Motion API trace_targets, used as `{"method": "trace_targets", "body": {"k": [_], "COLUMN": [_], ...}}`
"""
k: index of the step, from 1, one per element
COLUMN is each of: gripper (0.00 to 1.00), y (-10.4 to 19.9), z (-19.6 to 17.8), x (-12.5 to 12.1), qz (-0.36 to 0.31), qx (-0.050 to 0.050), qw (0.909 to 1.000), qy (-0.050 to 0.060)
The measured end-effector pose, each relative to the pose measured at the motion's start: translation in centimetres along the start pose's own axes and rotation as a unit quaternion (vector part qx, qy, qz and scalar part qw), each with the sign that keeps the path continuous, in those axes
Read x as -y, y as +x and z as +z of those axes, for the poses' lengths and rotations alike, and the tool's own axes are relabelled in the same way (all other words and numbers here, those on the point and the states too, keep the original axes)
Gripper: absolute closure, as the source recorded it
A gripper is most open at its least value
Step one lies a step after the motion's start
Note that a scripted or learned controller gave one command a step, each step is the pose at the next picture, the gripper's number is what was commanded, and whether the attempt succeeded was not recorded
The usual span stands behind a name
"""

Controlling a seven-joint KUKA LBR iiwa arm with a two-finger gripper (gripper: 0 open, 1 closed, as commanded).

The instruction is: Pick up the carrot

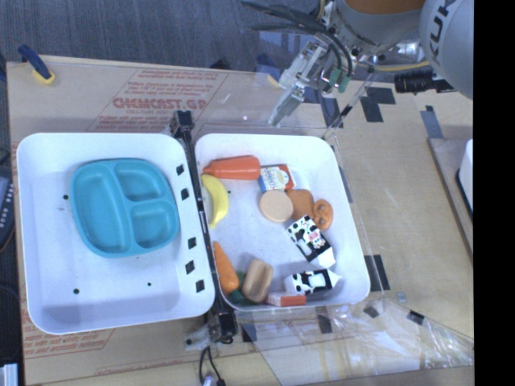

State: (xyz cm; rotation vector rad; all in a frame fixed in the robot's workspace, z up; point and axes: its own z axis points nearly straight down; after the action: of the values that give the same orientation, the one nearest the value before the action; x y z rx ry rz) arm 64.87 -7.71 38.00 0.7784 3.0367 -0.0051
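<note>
Two white bins sit side by side on the bench (402, 191). The left bin (40, 240) carries a blue divided plate (125, 206). The right bin (344, 207) carries the toy food.

Task item: the carrot (226, 268) lies against the left wall of the right bin, towards the near corner, pointing along the wall. It is just beside a tan bread piece (257, 280); whether the two touch cannot be told.

Similar item: a long orange-red piece (233, 167) lies at the far edge of the same bin, above the banana (215, 199). It could equally be read as a carrot; the view does not settle this.

Gripper (288, 103): raised beyond the far rim of the right bin, well apart from all contents. Its fingers (307, 64) angle down towards the bin. Nothing is between them. How far they are spread cannot be told.

Risks, as judged:
- Wrong target. Two orange elongated items invite confusion; the far one lies nearer the gripper.
- Wall obstruction. The near carrot hugs the bin wall, so one finger may strike the rim or find no room to pass.
- Crowding. The bread piece alongside may be nudged or caught up.
- Slip. The tapered, smooth form may squirt out under an off-centre closure.
</note>
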Motion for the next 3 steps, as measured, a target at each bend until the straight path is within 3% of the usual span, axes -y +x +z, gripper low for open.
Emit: {"method": "trace_targets", "body": {"k": [1,2,3], "gripper": [0.0,0.0,0.0], "y": [1.6,2.2,1.6], "z": [-6.5,5.7,2.1], "x": [-1.7,-3.4,-2.6], "qz": [-0.103,-0.101,-0.228], "qx": [0.001,-0.007,0.001], "qw": [0.9947,0.9949,0.9737], "qy": [0.0,0.003,0.0]}}
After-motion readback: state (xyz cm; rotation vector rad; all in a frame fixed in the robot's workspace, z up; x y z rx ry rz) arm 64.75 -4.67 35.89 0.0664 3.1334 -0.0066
